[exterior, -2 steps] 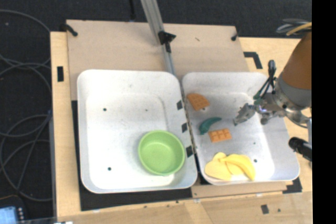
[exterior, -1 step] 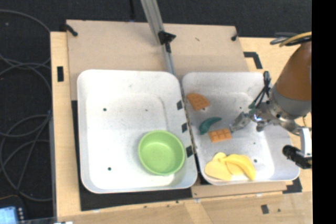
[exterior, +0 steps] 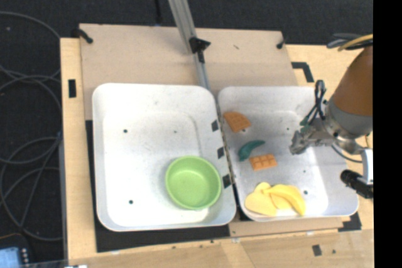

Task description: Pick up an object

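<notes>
Bins first: the left white bin [exterior: 125, 135] holds a green bowl [exterior: 193, 182] near its lower right corner. The right white bin [exterior: 276, 103] holds a yellow banana bunch [exterior: 275, 199] at its lower edge, an orange bread-like piece [exterior: 236, 121], an orange waffle-like block [exterior: 262, 162] and a small teal object [exterior: 250, 148], its kind unclear. Above the bin's right part hangs the gripper [exterior: 298, 144], the arm partly cut off; nothing is visibly held, and I cannot tell its spread.
</notes>
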